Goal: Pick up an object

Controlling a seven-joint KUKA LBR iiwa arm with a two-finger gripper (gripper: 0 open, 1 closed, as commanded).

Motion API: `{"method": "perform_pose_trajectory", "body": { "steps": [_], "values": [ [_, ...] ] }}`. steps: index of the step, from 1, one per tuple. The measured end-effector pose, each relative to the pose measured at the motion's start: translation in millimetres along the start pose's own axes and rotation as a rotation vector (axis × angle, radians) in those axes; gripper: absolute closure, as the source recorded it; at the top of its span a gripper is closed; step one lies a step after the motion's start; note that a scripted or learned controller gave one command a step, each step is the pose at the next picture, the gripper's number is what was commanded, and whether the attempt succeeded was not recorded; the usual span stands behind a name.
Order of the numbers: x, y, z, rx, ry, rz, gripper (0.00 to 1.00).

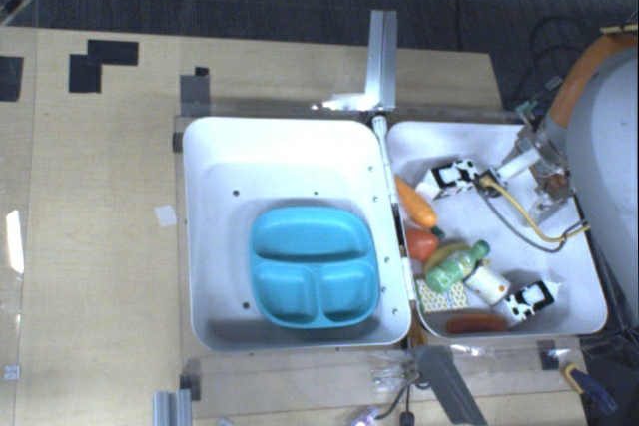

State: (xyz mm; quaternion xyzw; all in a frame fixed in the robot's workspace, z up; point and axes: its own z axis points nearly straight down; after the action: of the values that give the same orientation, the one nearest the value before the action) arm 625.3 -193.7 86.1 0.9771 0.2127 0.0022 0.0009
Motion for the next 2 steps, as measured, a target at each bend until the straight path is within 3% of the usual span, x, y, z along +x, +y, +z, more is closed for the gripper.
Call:
{"method": "perform_pose_trajectory", "body": {
  "steps": [1,2],
  "values": [
    [2.8,-0.9,-11.3,-0.002,0.003,-0.011,1.00],
    [26.4,23.3,0.2,0.000,0.000,0.027,1.00]
  ]
}}
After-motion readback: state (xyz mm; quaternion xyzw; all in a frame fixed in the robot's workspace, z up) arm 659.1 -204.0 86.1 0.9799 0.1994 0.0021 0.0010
